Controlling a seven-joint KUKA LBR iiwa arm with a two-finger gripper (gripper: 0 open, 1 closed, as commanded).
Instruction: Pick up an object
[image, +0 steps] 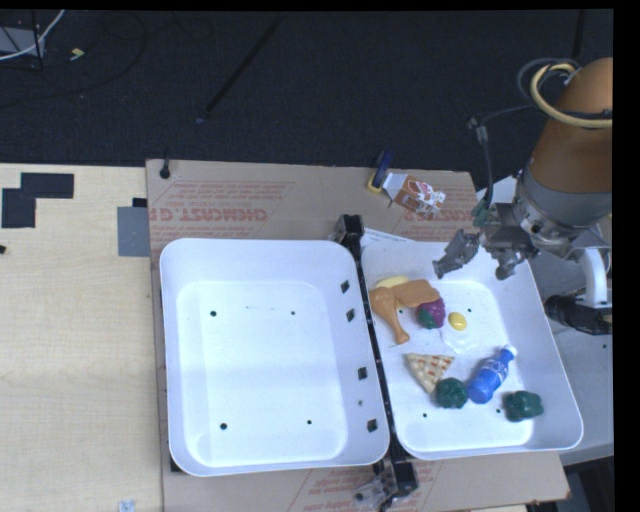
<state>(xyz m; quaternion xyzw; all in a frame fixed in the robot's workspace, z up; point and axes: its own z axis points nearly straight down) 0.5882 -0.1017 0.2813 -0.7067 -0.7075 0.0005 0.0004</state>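
- Grey two-finger gripper (482, 257) hangs over the right white bin's (560, 420) back edge, fingers spread, gripping nothing.
- Blue plastic bottle (489, 376) lies between two green lumps.

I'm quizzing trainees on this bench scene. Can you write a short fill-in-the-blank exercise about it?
1. All the objects lie in the ____ bin.
2. The small bottle is coloured ____.
3. The gripper hovers over the bin's ____ edge.
4. The waffle wedge lies beside a dark ____ lump.

Answers: right; blue; far; green
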